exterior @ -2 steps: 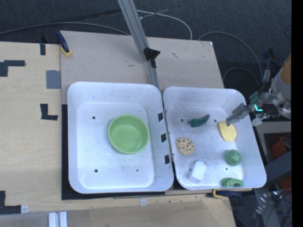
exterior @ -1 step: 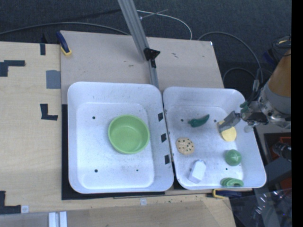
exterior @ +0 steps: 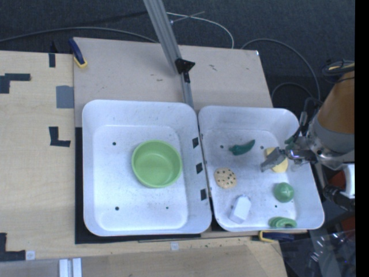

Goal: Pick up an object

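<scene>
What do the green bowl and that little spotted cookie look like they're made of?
The green bowl looks like smooth moulded plastic: even colour, soft sheen on its rim. The cookie, tan with dark spots, is probably a matte plastic or rubber toy; it is too small to be sure.

Bench top (exterior: 34, 154) was light wood-grain with a paler tan board (exterior: 144, 68) laid over it, both white bins (exterior: 89, 172) sitting on that board's near part. Grey and dark tape patches (exterior: 64, 96) were stuck to the wood left of the board. A blue-and-yellow clamp (exterior: 76, 53) gripped the board's far-left corner. A grey metal pole (exterior: 164, 30) slanted down from the top edge across the board, ending at a black bracket (exterior: 184, 66). Beyond the board's far edge lay dark carpet-like floor (exterior: 277, 10), with thin pale cables (exterior: 213, 25) looping over it. Light was even, no hard shadows.
</scene>
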You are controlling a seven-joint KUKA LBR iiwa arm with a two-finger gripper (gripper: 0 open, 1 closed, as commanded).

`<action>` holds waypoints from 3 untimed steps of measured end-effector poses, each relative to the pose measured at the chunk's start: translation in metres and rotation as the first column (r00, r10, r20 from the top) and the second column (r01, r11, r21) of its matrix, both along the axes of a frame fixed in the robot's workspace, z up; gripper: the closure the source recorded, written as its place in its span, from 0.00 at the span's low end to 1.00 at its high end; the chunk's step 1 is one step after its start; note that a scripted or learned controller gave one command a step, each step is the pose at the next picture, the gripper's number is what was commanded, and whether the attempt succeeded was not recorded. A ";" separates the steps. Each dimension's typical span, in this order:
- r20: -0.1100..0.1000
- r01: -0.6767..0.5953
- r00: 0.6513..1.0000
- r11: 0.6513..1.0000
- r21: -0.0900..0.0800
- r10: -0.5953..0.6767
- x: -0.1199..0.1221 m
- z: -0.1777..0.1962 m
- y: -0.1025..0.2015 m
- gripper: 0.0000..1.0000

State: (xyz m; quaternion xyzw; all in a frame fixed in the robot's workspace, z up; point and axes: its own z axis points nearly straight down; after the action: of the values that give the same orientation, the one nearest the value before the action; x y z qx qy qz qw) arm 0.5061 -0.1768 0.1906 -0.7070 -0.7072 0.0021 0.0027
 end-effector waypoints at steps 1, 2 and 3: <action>-0.002 -0.001 1.000 1.000 0.001 0.001 0.003 -0.064 0.003 0.00; 0.003 -0.002 1.000 1.000 0.000 0.002 0.004 -0.050 0.002 1.00; 0.010 0.000 1.000 1.000 -0.002 0.000 -0.005 0.002 0.000 1.00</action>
State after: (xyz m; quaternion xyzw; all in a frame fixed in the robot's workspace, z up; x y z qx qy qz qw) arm 0.5008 -0.1769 0.1930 -0.7069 -0.7073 -0.0005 -0.0015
